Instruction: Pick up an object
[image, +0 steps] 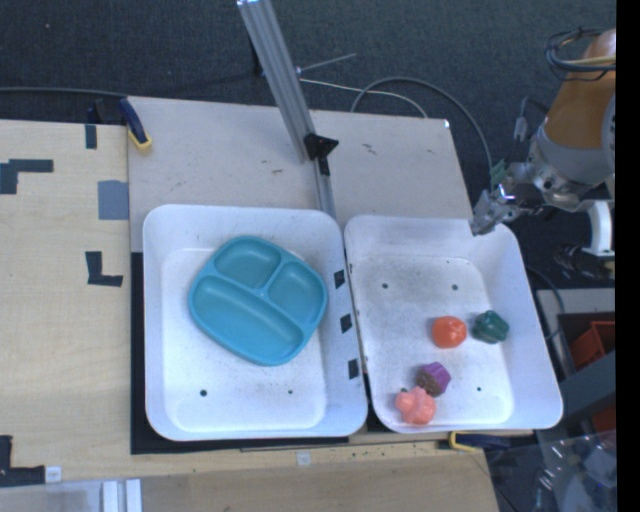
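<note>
The robot arm (578, 120) is fat and round. Its top part is orange, and it looks smooth and a bit shiny. Under the orange part comes a grey ring. Thin dark cables (572, 48) loop around the top of the arm. Lower down there is a small metal part, silver and dark grey, with little bumps and corners. That is the gripper (487, 215). It is much thinner than the arm and looks dull, not shiny. Its tip is small and dark.

My wrist band orange. Blue plastic divided plate (258, 298), left white bin (165, 330). Right white bin (520, 290): orange ball (449, 332), green lump (490, 326), purple lump (434, 378), pink lump (415, 405).
</note>
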